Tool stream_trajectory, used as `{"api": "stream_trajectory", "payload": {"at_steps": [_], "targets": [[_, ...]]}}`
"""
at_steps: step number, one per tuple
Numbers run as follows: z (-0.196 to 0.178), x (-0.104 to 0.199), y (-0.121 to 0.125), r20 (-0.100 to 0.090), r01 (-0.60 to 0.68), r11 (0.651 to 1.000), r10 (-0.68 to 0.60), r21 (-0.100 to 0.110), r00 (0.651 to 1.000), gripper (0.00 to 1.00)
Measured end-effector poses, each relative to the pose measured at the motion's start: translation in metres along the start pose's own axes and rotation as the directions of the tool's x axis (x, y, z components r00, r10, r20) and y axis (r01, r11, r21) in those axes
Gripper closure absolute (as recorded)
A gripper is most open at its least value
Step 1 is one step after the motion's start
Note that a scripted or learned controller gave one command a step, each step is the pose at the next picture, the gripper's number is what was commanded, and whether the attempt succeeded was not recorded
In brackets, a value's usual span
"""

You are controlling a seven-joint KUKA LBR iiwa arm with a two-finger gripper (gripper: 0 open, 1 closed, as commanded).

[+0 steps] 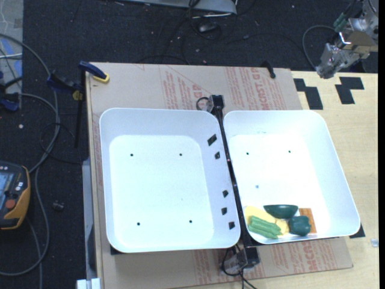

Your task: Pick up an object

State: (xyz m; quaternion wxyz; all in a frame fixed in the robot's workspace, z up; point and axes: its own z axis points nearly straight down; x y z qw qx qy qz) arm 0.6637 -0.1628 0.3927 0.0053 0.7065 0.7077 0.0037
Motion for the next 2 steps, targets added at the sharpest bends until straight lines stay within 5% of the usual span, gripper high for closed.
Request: {"api": "stream_trajectory", "payload": {"at_steps": [1, 2], "targets": [[-0.1544, 0.0448, -0.0426, -0.001, 0.001, 1.000, -0.001, -0.001, 1.000, 1.00], [-0.1563, 0.0440, -0.0412, -0.002, 0.000, 1.000, 0.000, 0.013, 1.000, 1.00]]}}
